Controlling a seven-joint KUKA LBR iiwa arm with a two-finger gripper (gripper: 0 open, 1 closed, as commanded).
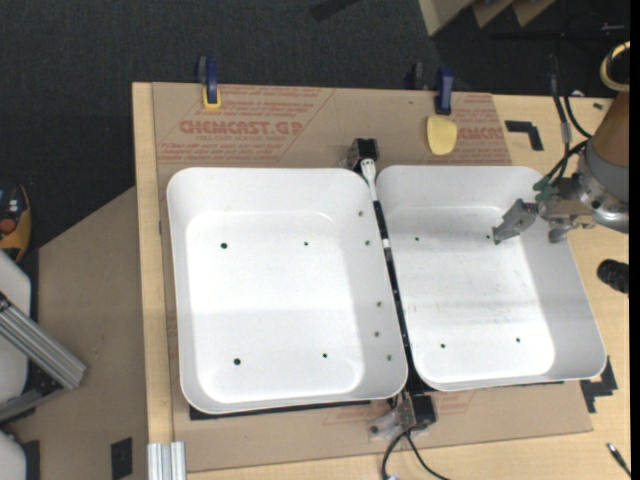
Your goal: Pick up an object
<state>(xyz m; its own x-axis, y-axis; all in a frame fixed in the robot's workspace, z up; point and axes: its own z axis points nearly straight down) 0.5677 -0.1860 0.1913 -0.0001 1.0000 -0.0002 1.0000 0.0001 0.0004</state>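
Note:
A small pale yellow object [441, 134] lies on the brown board, just behind the back rim of the right bin [560, 308] and outside it. My gripper [527, 234] hangs over the back right part of that bin, well to the right of the yellow object and nearer the camera. Its two grey fingers stand apart, one finger [508, 221] reaching left. Nothing sits between them. The grey arm comes in from the right edge.
The left bin [195, 298] lies beside the right one, joined by a black hinge strip [385, 258]. Two blue clamps [209, 73] [444, 88] hold the board's back edge. Cables run near the arm at the right.

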